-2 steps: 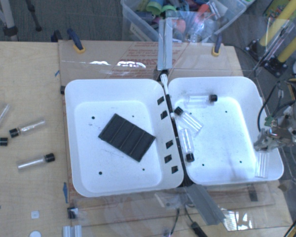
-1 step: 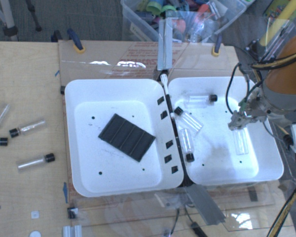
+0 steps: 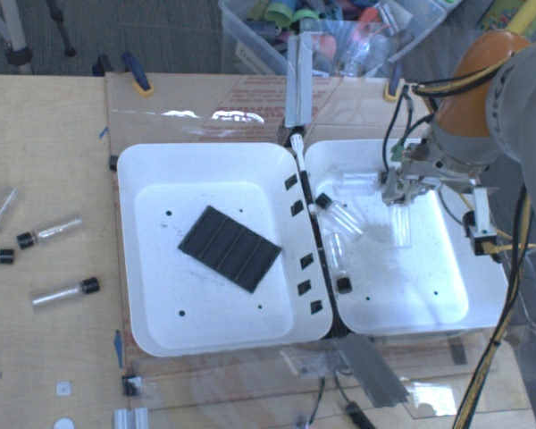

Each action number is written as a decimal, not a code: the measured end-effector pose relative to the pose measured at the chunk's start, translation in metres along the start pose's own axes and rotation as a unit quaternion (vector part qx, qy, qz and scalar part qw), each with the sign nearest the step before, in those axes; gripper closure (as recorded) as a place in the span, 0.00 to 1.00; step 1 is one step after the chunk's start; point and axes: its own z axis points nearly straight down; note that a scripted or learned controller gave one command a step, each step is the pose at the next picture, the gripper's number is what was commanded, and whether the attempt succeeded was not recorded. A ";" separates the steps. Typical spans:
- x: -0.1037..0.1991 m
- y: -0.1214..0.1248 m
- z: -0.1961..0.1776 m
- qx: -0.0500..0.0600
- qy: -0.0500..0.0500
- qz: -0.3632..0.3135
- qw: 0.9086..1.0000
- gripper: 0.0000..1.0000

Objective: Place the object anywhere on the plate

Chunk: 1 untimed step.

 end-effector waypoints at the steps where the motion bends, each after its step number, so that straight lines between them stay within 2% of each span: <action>1: 0.069 0.018 -0.041 -0.002 0.000 -0.123 0.992 1.00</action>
